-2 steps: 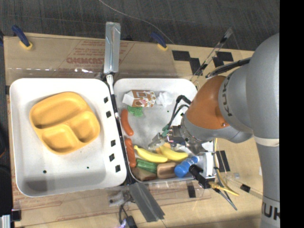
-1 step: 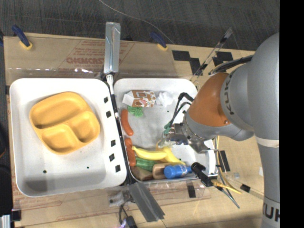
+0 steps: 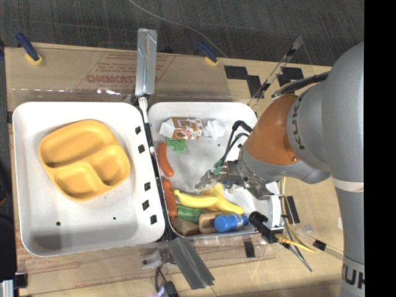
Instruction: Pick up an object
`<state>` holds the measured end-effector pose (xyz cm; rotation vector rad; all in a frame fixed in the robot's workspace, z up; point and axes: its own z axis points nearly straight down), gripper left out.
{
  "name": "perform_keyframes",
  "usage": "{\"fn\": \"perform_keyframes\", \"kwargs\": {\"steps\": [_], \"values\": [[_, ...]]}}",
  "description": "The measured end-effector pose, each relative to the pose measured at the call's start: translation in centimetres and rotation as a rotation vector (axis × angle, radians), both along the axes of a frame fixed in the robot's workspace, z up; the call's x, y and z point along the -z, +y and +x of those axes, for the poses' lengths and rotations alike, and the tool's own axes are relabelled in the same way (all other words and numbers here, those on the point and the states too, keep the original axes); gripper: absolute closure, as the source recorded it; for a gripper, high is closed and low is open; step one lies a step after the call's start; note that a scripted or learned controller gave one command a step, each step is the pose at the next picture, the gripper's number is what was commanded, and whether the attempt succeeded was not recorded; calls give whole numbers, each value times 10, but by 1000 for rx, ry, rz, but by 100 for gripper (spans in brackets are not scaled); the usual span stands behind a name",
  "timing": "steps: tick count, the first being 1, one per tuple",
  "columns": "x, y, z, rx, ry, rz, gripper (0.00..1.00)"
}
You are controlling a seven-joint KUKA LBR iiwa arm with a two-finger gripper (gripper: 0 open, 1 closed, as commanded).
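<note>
Item: banana (image 3: 201,199), toy, yellow, curved, lying flat in the lower part of the right bin (image 3: 204,109). It is the nearest candidate to my gripper (image 3: 216,177), which hangs just above and beside its right end.

Handling, as I judge it: light, hollow plastic, stiff, smooth and somewhat slippery. Not fragile. Best hold is across the narrow middle of the curve, jaws set square to its length; a grip at the tapered tip is likely to slide off.

Appearance: bright yellow, glossy, one long crescent with a second yellow piece overlapping at its right end. I cannot tell whether that is part of it.

Neighbours: green vegetable (image 3: 189,213) touching its underside; blue bottle (image 3: 231,222) just beside and below; two orange-red sausages (image 3: 166,159) along the bin's left wall; a printed packet (image 3: 185,129) and crumpled white wrapper (image 3: 215,129) at the far end, well apart.

Gripper state: I cannot tell whether my fingers are spread or closed; nothing is visibly held between them.

Other stock: yellow divided tray (image 3: 83,158) in the left bin (image 3: 37,240).
</note>
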<state>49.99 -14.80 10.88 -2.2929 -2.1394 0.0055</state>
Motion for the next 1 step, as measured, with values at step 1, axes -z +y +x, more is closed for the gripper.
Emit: {"fn": "perform_keyframes", "kwargs": {"steps": [1], "values": [[16, -14, -9, -151, -6, 1, 0]]}}
